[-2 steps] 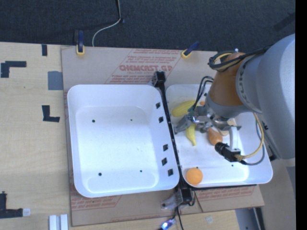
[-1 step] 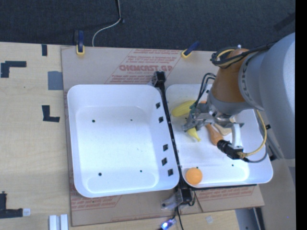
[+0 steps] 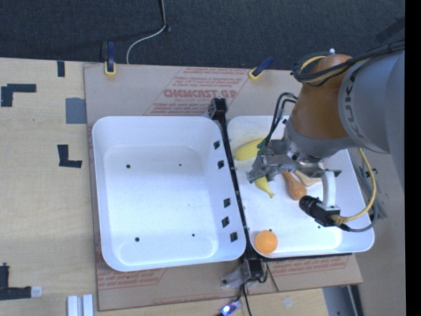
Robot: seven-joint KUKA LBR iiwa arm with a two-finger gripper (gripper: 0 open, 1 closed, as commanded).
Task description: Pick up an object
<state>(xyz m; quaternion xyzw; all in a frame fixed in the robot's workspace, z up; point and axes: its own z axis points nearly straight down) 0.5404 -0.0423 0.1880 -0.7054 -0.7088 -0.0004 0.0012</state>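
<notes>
In the right bin (image 3: 352, 242) lies a yellow banana (image 3: 247, 151) close to the divider, with its lower tip (image 3: 266, 189) poking out beneath the gripper. My gripper (image 3: 260, 172) hangs low right over the banana's middle, hiding that part. An orange carrot-shaped piece (image 3: 295, 185) lies just right of the gripper, partly under the wrist. An orange ball (image 3: 266, 241) rests in the bin's near left corner, apart from the gripper.
The left bin (image 3: 105, 176) stands beside the right one, with a black divider strip (image 3: 227, 183) between them. The arm's grey and orange body (image 3: 329, 110) covers the right bin's far side. A yellow cable (image 3: 358, 216) loops near the right rim.
</notes>
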